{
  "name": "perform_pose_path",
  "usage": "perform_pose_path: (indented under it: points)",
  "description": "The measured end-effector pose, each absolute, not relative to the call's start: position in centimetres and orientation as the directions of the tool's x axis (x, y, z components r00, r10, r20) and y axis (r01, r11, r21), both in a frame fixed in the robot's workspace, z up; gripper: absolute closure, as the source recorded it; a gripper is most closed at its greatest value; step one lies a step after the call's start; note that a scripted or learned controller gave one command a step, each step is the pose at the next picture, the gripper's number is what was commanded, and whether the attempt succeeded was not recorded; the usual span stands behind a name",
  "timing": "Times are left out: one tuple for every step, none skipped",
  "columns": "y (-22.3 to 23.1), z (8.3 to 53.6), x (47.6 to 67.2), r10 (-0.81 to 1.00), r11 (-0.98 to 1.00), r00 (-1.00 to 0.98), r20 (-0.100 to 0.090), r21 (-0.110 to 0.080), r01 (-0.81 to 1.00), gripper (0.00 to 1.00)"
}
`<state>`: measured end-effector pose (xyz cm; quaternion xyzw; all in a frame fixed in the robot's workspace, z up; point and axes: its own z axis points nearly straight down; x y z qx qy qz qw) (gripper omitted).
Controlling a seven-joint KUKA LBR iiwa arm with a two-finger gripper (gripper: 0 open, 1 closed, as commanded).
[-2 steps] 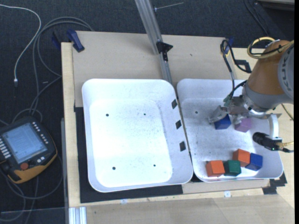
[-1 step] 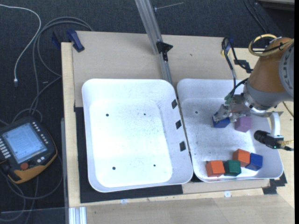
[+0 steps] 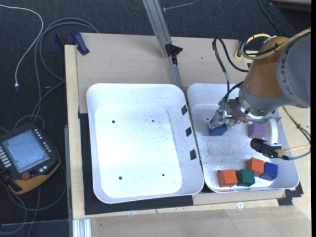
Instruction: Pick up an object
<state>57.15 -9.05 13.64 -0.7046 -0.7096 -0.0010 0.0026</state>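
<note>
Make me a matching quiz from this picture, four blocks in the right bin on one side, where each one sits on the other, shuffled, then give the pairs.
Things:
1. small blue block
2. pale purple block
3. dark green block
4. orange-red block

Places:
A. near edge of the right bin, leftmost in the row of blocks
B. right at the tips of the gripper
C. under the arm's wrist, to the gripper's right in the view
D. near edge, just right of the orange-red block

Pairs: 1-B, 2-C, 3-D, 4-A
</note>
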Motion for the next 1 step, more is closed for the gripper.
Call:
perform_pose_path:
  points:
    - [-1.54, 20.33, 56.57, 1.000, 0.010, -0.010, 0.004, 0.007, 1.000, 1.00]
